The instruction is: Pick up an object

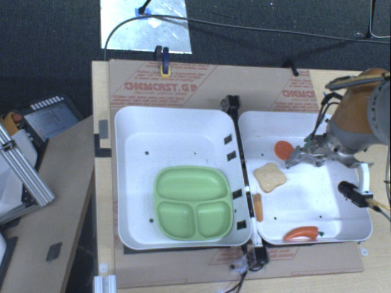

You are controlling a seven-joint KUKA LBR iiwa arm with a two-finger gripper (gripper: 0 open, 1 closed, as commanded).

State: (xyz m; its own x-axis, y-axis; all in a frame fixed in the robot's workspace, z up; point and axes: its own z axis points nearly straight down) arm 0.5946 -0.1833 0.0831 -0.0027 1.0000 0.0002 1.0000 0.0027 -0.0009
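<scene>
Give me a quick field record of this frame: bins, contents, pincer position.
left bin: green divided plate
right bin: orange-red round piece, tan toast-shaped piece, small orange stick by the divider, red-orange piece at the near wall
pincer: low in the right bin, beside the round piece
held: nothing visible

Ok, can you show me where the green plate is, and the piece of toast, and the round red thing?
green plate [193, 201]: camera view, on its middle ridge.
piece of toast [270, 177]: camera view, on its centre.
round red thing [283, 149]: camera view, on its top face.
</scene>
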